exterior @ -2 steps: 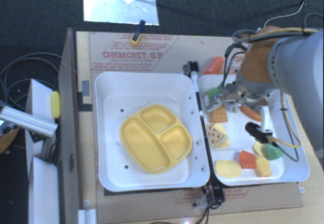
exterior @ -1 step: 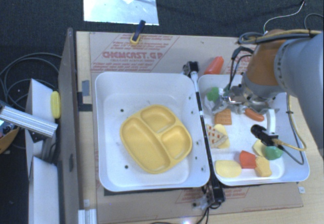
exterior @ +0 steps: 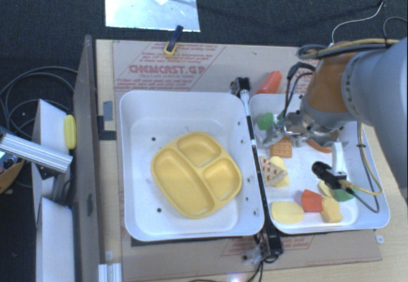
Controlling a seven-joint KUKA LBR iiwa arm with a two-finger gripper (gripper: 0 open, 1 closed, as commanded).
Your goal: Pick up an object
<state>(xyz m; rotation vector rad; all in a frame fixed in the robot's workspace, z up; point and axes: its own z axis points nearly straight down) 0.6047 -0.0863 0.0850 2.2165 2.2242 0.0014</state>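
Toys (exterior: 299,201) lie scattered in the right bin (exterior: 376,210), beside the yellow tray (exterior: 194,172), which fills the left bin (exterior: 137,147). Right of the tray, the claw (exterior: 285,126) hangs low over a green piece (exterior: 264,122), likely lining up a grab; its grip state I cannot tell.

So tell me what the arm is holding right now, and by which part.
Cannot be told. The end effector sits low in the right bin beside the green piece, with no item visibly gripped.
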